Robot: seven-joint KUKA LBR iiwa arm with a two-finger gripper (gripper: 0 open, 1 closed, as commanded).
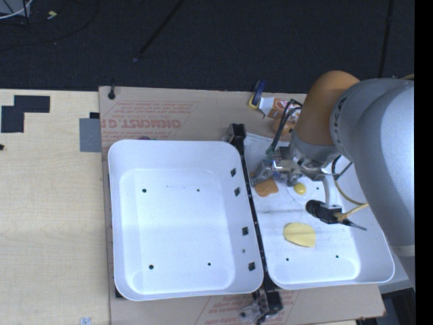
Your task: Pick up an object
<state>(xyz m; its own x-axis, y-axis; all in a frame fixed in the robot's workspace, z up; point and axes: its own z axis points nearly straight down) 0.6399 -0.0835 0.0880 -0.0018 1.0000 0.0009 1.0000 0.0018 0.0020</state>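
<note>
My gripper [276, 172] is low in the right bin [369, 266], at its far left corner, with the grey arm and orange band behind it. An orange-brown lump [266, 188] lies right beside and just below the gripper, touching or nearly touching it. A flat pale-yellow piece [299, 235] rests on the bin floor nearer the front, apart from the gripper. A small yellow bit [300, 189] sits just to the right of the gripper.
The left bin [122, 181] stands next to the right one, joined by a black clamp strip [247, 202]. Both rest on a cardboard sheet [162, 114]. A small blue and yellow item [257, 95] lies behind the bins.
</note>
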